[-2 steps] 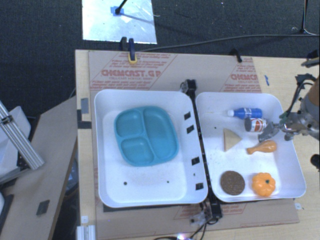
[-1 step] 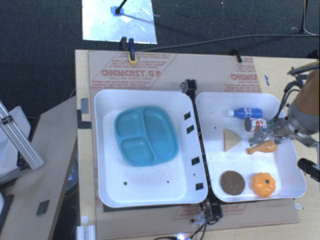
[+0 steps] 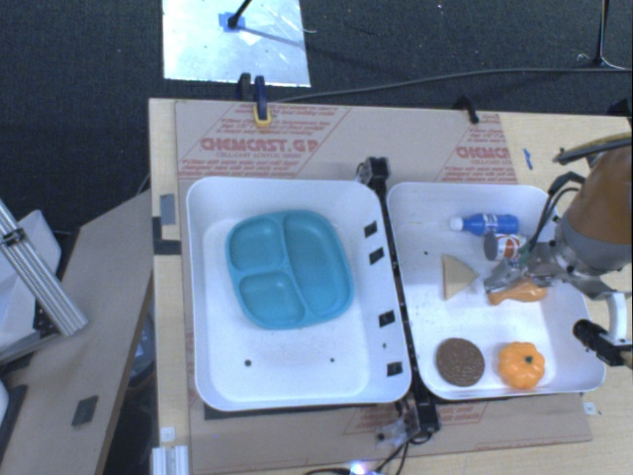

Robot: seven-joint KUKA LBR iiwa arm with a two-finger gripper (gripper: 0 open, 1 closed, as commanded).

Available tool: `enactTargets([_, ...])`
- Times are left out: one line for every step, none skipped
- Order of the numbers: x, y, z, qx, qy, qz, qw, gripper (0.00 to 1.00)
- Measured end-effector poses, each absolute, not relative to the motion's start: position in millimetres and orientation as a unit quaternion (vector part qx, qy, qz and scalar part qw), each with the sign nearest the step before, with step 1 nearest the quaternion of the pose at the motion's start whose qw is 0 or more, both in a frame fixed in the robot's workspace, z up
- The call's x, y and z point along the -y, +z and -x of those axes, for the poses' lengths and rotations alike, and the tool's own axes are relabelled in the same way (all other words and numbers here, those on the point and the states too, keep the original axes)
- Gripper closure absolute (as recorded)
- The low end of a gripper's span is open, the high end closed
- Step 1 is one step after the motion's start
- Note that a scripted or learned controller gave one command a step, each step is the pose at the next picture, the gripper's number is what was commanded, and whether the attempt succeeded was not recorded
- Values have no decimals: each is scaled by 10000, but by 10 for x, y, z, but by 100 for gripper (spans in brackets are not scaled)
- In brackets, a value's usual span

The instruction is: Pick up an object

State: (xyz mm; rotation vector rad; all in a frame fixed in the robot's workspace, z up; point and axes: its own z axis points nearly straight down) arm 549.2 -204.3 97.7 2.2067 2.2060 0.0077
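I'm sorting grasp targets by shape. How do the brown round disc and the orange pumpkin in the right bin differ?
The brown disc looks flat and dark brown; the orange pumpkin is rounded, taller and bright orange. The disc's top looks even; the pumpkin has ribs and a small stem. Both lie side by side near the front of the right bin, apart from the gripper.

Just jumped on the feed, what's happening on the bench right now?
The arm is reaching in from the right over the right bin, with its end effector down among the items near the bin's middle, at an orange-brown object beside a tan wedge. Whether it has a grip on anything is unclear. A blue bottle, a brown round disc and a small orange pumpkin lie loose in that bin. The left bin holds a blue divided plate.
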Motion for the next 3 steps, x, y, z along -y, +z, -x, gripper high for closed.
enactTargets([2025,1099,-5518,-7076,58,-7065,125,100])
enactTargets([2029,1536,-5564,-7086,11,-7056,24,100])
enactTargets([2034,2080,-5581,-7088,16,-7054,34,100])
